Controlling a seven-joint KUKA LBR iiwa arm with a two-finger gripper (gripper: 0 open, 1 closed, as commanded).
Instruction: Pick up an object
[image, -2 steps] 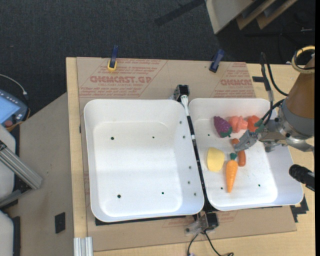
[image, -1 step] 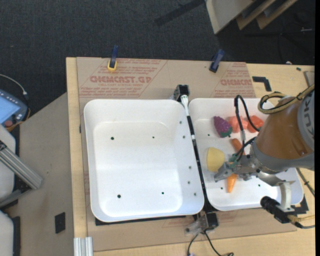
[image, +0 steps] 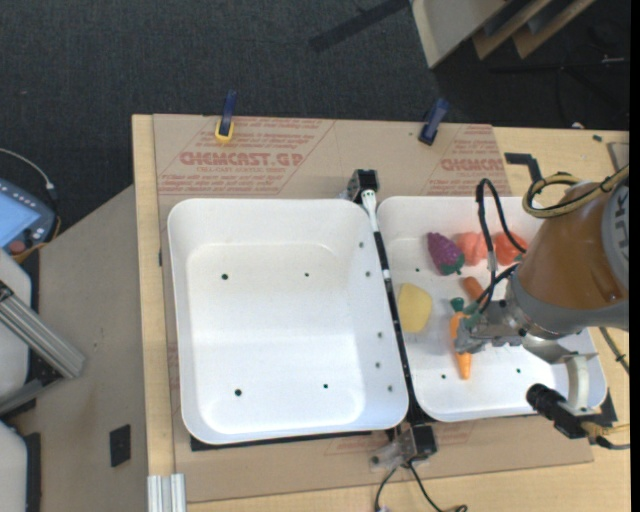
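Bins come first: you have the left bin (image: 270, 320) bare and the right bin (image: 490, 395) holding everything. Within the right bin, the arm (image: 575, 270) covers the far-right side, its gripper (image: 478, 328) low near the middle; you cannot tell its state. Left of the gripper lies a yellow piece (image: 414, 307); behind it a purple piece (image: 445, 252); right at its tip a small orange carrot (image: 462, 360). The carrot looks light, stiff and smooth, so take it across its thicker middle. The arm hides part of an orange-red piece (image: 470, 247).
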